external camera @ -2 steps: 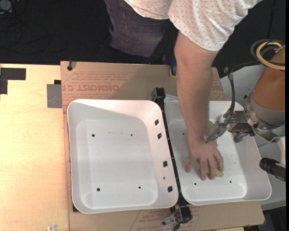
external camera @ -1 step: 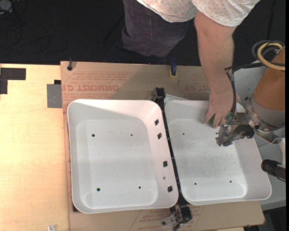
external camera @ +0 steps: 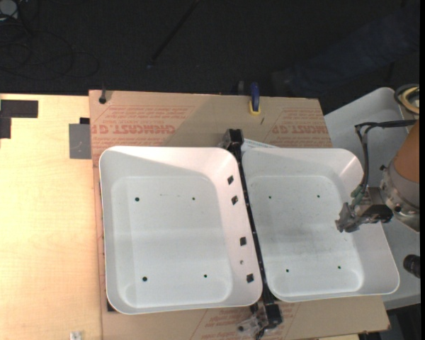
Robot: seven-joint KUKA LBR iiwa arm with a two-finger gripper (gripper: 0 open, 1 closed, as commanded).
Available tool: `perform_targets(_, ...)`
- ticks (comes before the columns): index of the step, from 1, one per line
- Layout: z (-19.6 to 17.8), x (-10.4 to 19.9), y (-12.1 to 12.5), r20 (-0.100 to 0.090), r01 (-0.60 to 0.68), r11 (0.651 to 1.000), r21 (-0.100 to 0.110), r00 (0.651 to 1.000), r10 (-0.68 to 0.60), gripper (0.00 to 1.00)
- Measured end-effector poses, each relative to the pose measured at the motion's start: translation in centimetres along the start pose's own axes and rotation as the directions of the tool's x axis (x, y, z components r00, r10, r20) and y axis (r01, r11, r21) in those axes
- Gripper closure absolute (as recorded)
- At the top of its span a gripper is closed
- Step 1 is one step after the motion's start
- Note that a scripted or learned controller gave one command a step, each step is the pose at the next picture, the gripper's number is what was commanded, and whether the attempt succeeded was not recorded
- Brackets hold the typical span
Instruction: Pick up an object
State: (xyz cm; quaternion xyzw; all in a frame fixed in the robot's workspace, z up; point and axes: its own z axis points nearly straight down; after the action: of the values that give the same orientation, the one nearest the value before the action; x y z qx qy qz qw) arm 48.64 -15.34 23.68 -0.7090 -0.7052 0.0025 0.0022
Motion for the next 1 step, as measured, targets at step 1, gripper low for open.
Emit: perform_targets(1, -9.81, 6.29, -1.04, -0.002, 0.013, 1.0, -0.014, 1.0, -0.013, 1.0)
